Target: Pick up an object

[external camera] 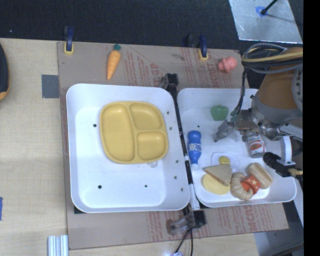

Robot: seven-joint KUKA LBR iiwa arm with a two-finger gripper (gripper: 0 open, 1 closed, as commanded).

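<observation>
While the gripper (pixel 222 132) hangs mid right bin (pixel 202 199), fingers look apart w/ nothing between, the blue bottle (pixel 194 146) lies by the bin's left wall: prob. light, stiff, slick plastic; grab across its body.

bins (pixel 85 193): glossy white plastic | tray (pixel 133 131): matt yellow plastic | bench (pixel 21 159): pale wood grain

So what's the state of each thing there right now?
Gripper: over the right bin, nothing between its fingers.
Blue bottle: lying on its side.
Yellow plate: flat in the left bin.
Carrot: lying outside the bins.
Green toy: untouched.
</observation>
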